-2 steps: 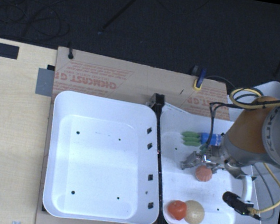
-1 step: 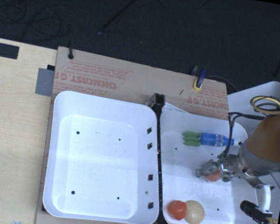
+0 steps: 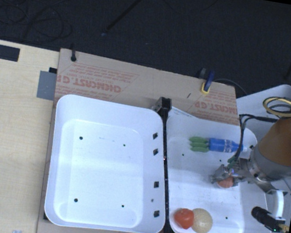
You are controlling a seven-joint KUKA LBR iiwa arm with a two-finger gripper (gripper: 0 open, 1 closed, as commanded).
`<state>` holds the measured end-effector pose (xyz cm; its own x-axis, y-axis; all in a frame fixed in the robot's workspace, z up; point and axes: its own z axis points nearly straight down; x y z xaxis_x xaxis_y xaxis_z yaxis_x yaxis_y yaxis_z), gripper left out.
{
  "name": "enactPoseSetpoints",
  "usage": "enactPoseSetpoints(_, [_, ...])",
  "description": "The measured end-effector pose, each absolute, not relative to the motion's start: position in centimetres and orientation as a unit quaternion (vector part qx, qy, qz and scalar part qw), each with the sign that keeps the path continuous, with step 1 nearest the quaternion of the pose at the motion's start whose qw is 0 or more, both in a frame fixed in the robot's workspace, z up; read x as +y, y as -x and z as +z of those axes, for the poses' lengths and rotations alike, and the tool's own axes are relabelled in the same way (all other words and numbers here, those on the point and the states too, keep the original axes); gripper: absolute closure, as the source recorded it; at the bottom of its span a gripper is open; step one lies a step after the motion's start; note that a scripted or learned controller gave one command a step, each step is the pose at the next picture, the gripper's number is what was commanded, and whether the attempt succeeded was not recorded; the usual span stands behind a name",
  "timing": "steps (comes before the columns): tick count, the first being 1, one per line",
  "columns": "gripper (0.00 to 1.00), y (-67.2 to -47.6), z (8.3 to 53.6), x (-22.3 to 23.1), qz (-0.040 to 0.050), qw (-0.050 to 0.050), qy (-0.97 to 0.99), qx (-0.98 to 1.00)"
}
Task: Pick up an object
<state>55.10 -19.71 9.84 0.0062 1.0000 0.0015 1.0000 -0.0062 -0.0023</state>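
Observation:
My gripper (image 3: 226,176) is low in the right bin (image 3: 194,190), near its right side, at the end of the grey arm with the orange band (image 3: 283,144). A small orange-red object (image 3: 226,183) lies right under the gripper tip, partly hidden by it. A green and blue object (image 3: 213,146) lies along the bin's far part, just left of and behind the gripper. A red ball (image 3: 184,217) and a beige ball (image 3: 202,221) sit touching each other at the bin's near edge.
The left bin (image 3: 68,127) stands beside the right one, with a black divider (image 3: 162,163) between them. Both rest on brown cardboard (image 3: 118,83). Cables and a yellow loop (image 3: 281,104) lie at the right behind the arm.

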Motion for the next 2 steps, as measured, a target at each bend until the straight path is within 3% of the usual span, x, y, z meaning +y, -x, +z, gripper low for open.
enactPoseSetpoints(1, [1.00,-51.2,9.7,-11.4,0.0005,0.005,0.705,-0.709])
enactPoseSetpoints(2, [1.00,-51.3,19.3,-4.9,-0.0030,-0.001,0.704,-0.710])
